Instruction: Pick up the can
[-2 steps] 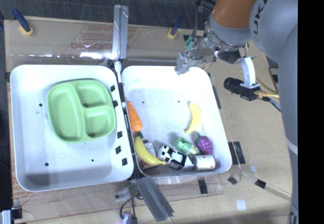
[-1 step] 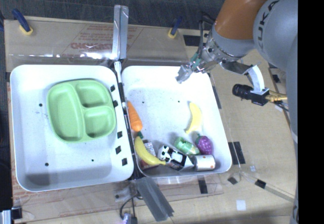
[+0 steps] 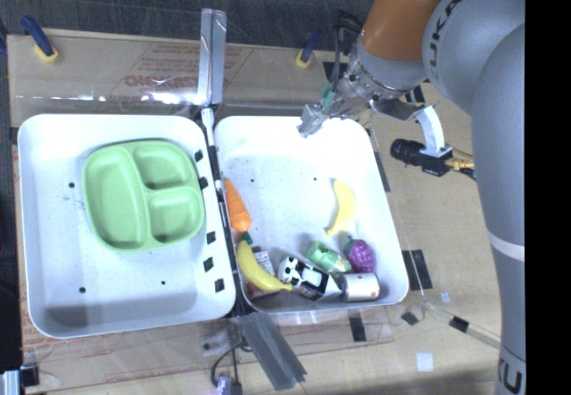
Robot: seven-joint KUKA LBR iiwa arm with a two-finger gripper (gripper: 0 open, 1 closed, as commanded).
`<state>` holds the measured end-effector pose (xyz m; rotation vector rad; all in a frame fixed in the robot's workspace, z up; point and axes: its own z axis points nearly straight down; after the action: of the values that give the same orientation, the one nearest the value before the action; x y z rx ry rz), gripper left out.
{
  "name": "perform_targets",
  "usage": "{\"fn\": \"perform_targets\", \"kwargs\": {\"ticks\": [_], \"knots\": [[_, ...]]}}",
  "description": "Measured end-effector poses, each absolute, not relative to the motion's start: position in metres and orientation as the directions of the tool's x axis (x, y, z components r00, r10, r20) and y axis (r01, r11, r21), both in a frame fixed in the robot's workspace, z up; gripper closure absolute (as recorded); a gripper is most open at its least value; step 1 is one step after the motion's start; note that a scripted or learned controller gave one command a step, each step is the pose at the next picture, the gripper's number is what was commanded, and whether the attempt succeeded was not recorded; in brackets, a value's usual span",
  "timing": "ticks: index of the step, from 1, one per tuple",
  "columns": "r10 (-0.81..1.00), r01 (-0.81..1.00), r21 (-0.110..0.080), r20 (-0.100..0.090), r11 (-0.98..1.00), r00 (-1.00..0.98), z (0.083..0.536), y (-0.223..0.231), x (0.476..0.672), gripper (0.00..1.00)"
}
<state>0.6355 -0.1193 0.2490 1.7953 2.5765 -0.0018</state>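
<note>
At the far left, a blue clamp (image 3: pixel 39 38) grips the edge of the table (image 3: pixel 107 63), a pale wood-coloured board under a sheet of clear plastic with faint red printing; behind it lies dark, woven-looking flooring. The left bin (image 3: pixel 45 295) is white and shallow and holds a light green divided plate (image 3: pixel 143 194), lying flat in its upper half. A grey metal bar (image 3: pixel 212 54) stands along the seam between the two bins, and black tabs run down the divider.

The right bin (image 3: pixel 285 152) is speckled with small dark marks across its bare upper floor. Its contents crowd the near end: an orange carrot (image 3: pixel 236 209) against the divider, a banana (image 3: pixel 255 268) below it, a black-and-white cow-patterned toy (image 3: pixel 299 274), the can (image 3: pixel 326 257), green-topped and tilted among the clutter, a purple bunch of grapes (image 3: pixel 359 253), and a white cylinder (image 3: pixel 361 286) on its side. A second banana (image 3: pixel 341 206) lies apart, nearer the right wall.

The gripper (image 3: pixel 314 119) hangs over the far rim of the right bin, well apart from the can; its fingers are too small and blurred to tell how far they are parted, and nothing is seen between them. A second blue clamp (image 3: pixel 309 49) sits on the table's far edge beside it. The grey arm (image 3: pixel 482 54) fills the right side.
</note>
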Motion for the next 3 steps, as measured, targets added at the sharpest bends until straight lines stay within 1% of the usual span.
{"fn": "perform_targets", "kwargs": {"ticks": [3], "knots": [[0.934,0.934,0.002,-0.004,0.357,-0.357,0.280,-0.118,0.638,1.00]]}}
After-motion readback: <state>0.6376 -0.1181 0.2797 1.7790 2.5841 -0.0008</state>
